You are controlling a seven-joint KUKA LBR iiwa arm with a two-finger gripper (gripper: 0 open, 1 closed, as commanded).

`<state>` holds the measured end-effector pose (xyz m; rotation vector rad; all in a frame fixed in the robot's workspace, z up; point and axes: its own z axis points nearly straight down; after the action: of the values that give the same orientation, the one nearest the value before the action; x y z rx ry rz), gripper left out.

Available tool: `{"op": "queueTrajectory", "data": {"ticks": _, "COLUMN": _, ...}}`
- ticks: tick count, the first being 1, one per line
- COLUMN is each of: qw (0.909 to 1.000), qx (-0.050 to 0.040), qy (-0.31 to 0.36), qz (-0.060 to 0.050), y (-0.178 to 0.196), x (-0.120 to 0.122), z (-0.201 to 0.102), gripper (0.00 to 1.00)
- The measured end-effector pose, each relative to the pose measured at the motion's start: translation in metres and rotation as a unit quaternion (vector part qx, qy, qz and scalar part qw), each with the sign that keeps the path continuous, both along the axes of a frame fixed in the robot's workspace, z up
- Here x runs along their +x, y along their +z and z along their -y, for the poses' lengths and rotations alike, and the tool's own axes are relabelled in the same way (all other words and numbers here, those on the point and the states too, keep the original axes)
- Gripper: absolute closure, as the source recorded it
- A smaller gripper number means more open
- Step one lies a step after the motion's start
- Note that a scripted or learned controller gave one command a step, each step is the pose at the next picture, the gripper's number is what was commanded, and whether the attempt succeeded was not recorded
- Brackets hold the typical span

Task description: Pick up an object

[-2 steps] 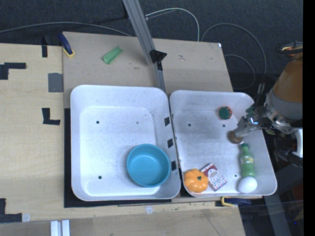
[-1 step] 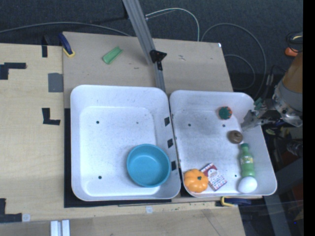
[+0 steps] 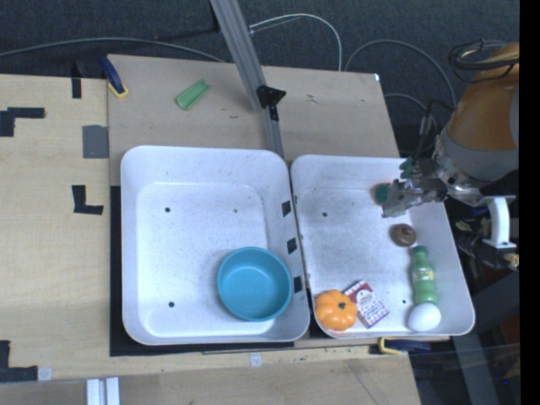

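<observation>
Gripper [image 3: 395, 199] hung over the right bin [image 3: 337, 226], near a brown ball [image 3: 403, 234] and green bottle [image 3: 423, 275]; whether its jaws were open, I cannot tell.

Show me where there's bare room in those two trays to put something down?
Left tray: bare floor all around the blue bowl. Right tray: bare middle and left. Crowded along its near edge and right side: pumpkin, packet, egg, bottle, brown lump, gripper.
</observation>
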<state>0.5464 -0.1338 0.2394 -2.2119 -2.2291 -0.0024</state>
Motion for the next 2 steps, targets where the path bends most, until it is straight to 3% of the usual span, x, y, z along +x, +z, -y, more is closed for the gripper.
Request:
{"op": "queueTrajectory", "data": {"ticks": 1, "qw": 1.0, "qx": -0.0003, "qy": 0.0, "qz": -0.001, "y": -0.011, "x": 0.011, "z": -0.057, "gripper": 1.0}}
{"op": "queueTrajectory", "data": {"ticks": 2, "qw": 1.0, "qx": -0.0002, "qy": 0.0, "qz": -0.001, "y": -0.015, "x": 0.005, "z": -0.115, "gripper": 1.0}}
